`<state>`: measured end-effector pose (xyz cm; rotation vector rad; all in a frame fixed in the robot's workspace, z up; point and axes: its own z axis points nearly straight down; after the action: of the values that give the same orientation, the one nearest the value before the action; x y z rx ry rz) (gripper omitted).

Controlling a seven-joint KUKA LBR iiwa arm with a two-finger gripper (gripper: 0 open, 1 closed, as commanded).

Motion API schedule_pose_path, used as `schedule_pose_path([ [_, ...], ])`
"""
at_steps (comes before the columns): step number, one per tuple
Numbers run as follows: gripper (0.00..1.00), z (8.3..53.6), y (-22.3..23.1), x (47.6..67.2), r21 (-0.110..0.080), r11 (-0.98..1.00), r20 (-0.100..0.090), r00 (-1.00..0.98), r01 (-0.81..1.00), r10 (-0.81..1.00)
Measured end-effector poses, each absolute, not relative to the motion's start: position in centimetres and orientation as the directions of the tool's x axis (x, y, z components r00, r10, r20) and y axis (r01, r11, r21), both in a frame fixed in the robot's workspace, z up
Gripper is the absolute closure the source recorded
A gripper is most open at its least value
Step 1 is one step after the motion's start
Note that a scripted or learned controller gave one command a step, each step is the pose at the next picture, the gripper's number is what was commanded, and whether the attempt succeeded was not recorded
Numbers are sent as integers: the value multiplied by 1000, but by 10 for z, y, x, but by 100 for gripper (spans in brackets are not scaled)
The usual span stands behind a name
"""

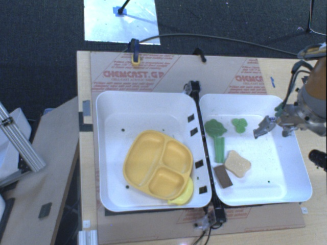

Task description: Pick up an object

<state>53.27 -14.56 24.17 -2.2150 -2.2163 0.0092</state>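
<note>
White bins sit side by side on the counter, and over the right bin [294,188] the gripper [265,127] hangs with jaws whose gap I cannot tell, holding nothing visible, probably lining up on the broccoli [215,128] nearby.

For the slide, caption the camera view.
KUKA gripper hovers over the right bin beside green toys, sponge and brown block; yellow tray sits left.

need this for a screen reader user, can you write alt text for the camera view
A grey robot arm's end effector hangs over the right white bin, which holds green broccoli, a small green piece, a tan sponge and a brown block. The left bin holds a yellow divided tray.
</note>
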Motion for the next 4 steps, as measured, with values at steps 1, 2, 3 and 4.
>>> schedule_pose_path([
  [1, 0, 248, -145, 535, 1, 3, 0, -3, 1000, 1000],
  [2, 0, 195, -151, 527, -2, 1, 1, -1, 1000, 1000],
  [3, 0, 153, -151, 524, -2, 2, 1, -2, 1000, 1000],
  [4, 0, 94, -159, 523, -3, 1, 1, -1, 1000, 1000],
])
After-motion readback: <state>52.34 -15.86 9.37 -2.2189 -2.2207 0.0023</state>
